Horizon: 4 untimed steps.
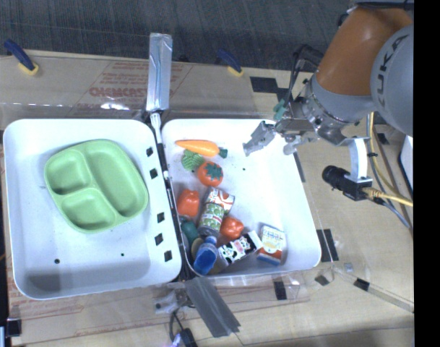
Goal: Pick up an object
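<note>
while the arm reached in from the right, you would have seen the gripper hanging over the far right part of the right bin, its two fingers spread apart with nothing between them. it sat over bare white floor, well apart from the pile, so i judge the step in hand was the approach, with no pick begun.

the things to choose from lay along the left side and near edge of that bin: a carrot at the far end, a tomato just near of it, an orange pepper, a small printed carton, then a blue cup, a black-and-white carton and an orange-topped box at the near edge. the carrot lay closest to the gripper and fairly apart from its neighbours, so your next move probably called for a shift left and a descent with the fingers across its narrow width.

the left bin held a green divided tray. both bins sat on a wooden bench, with blue clamps at the far edge and dark floor beyond.
</note>
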Tool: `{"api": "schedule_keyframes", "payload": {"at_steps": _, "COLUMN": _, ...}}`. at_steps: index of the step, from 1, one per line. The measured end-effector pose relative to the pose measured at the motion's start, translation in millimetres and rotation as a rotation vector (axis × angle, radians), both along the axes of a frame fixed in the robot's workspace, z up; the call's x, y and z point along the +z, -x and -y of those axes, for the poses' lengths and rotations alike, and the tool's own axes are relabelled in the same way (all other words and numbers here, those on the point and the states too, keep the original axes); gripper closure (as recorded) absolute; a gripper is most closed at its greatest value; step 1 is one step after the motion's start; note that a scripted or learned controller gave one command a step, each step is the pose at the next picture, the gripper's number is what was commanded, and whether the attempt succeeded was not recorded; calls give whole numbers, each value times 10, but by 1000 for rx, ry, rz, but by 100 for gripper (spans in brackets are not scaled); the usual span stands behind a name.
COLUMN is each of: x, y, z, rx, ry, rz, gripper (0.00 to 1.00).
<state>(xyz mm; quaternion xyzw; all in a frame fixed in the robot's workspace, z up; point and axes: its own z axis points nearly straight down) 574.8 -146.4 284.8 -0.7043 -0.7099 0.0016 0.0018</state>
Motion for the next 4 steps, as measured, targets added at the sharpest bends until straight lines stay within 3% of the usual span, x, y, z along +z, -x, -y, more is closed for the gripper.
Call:
{"api": "schedule_keyframes", "payload": {"at_steps": 1, "x": -1244, "y": -109, "z": -183, "rx": -2, "ry": 0, "rz": -3, "gripper": 0}}
{"api": "schedule_keyframes", "payload": {"at_steps": 2, "x": -929, "y": -570, "z": -767, "rx": -44, "ry": 1, "rz": 3, "gripper": 0}}
{"api": "schedule_keyframes", "payload": {"at_steps": 3, "x": -1740, "y": -540, "z": -472, "rx": 12, "ry": 1, "rz": -2, "gripper": 0}}
{"api": "schedule_keyframes", "payload": {"at_steps": 4, "x": -1928, "y": -398, "z": -392, "rx": -74, "ry": -1, "rz": -1, "gripper": 0}}
